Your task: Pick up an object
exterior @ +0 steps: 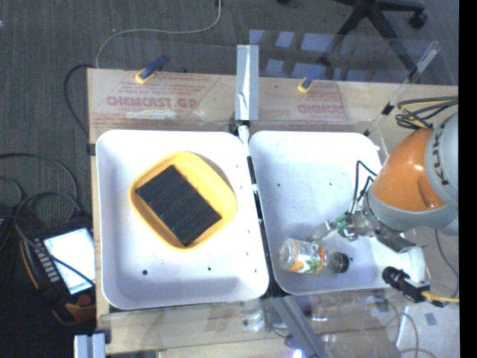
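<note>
- A grey robot arm with an orange band reaches in from the right, over the right-hand white bin on a wooden bench.
- Its gripper hangs low over the near part of that bin; whether it is apart or together cannot be told from this slanted overhead view.
- A small bottle with an orange-and-green label and a dark cap lies on its side on the bin floor, near the front wall, cap end toward the right.
- The bottle sits just below and beside the gripper; nothing can be seen clamped in the tool.
- The left-hand white bin holds a yellow dish topped by a black ribbed slab, set at an angle near the bin's middle.
- A metal divider strip stands at the back between the two bins.
- A tablet with a lit screen lies on the carpet left of the bench, amid cables.
</note>
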`<state>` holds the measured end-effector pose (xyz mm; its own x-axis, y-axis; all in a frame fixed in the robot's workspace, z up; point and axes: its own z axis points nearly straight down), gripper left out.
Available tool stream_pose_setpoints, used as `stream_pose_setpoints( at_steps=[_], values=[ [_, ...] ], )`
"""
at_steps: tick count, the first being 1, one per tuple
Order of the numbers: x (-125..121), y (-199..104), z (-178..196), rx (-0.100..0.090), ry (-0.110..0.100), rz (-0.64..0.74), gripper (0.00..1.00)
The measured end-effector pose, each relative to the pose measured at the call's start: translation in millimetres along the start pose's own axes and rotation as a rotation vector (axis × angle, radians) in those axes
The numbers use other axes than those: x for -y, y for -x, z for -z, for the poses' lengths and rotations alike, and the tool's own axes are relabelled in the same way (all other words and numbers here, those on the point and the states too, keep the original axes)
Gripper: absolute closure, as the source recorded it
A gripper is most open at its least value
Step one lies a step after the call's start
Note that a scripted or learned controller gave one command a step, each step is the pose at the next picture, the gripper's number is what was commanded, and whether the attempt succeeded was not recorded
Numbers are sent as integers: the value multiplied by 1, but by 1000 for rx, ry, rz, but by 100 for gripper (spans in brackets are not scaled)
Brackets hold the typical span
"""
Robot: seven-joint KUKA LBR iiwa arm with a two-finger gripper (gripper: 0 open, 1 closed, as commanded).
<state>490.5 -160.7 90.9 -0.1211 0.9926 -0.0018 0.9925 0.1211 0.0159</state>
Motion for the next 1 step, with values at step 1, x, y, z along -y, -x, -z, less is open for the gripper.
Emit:
stream_pose_setpoints(
  at_steps=[1],
  values=[
    [-24,6,21,-1,-23,-144,0]
  ],
)
